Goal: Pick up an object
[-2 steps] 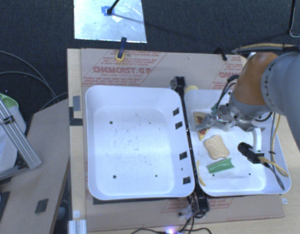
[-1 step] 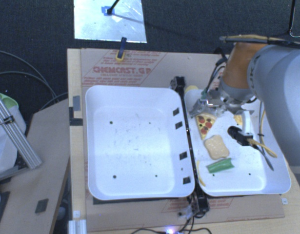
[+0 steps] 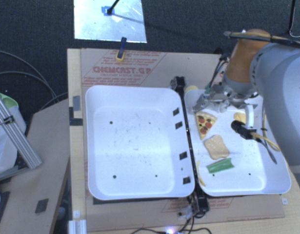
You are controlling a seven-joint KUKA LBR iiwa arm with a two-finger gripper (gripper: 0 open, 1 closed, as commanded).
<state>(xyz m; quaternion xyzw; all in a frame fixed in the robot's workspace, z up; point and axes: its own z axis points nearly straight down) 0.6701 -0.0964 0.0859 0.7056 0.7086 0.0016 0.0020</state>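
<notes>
— Where's the pizza slice [image 3: 206,124]?
— In my right bin [image 3: 274,179], near its left wall, tip pointing toward the front rim; open floor beyond.
— Your jaws?
— Above it, perhaps; spread or pressed together, I cannot tell.

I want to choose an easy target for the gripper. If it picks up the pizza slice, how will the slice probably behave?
The pizza slice lies flat in the right bin, so it probably will not roll or tip. It looks thin, so the fingers may struggle to get under its edges. It looks like a light, stiff toy, though that is uncertain.
</notes>
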